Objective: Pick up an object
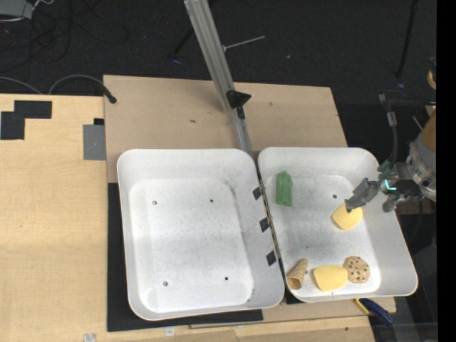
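The two-finger gripper (354,204) is reaching in over the right white bin's (313,155) right edge with fingers spread, one fingertip touching the pale yellow rounded foam piece (347,219) near that edge, so nothing is being gripped and lifting is pending.

The arm (426,159) is cut off at the right edge, so just its wrist shows. The gripper (363,194) is small and dark; I can't tell how its fingers stand. A blue thing (372,308) pokes out under the right bin's (313,155) near edge, mostly hidden.
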Controlling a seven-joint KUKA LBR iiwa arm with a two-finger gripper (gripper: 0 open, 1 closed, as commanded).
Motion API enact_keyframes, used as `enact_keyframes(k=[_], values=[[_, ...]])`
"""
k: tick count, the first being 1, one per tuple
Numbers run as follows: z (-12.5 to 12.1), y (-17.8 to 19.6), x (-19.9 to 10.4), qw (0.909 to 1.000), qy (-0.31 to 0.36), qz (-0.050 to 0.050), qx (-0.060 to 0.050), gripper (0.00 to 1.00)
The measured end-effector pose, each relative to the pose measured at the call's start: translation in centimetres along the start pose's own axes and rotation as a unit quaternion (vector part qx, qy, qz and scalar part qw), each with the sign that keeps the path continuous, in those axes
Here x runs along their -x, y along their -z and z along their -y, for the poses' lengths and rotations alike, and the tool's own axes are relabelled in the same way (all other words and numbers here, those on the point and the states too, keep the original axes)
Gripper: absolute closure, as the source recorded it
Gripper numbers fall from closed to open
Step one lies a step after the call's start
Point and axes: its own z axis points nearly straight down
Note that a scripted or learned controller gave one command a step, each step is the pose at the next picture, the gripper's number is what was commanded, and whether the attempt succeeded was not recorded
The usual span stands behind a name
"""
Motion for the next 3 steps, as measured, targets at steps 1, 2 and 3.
enact_keyframes(k=[1,2,3], values=[[0.0,0.1,0.1,1.0000,-0.002,0.000,0.002,0.00],[-0.5,-5.9,-0.6,1.0000,-0.001,-0.001,-0.001,0.00],[-0.7,-12.3,-0.7,1.0000,-0.001,-0.001,-0.002,0.00]])
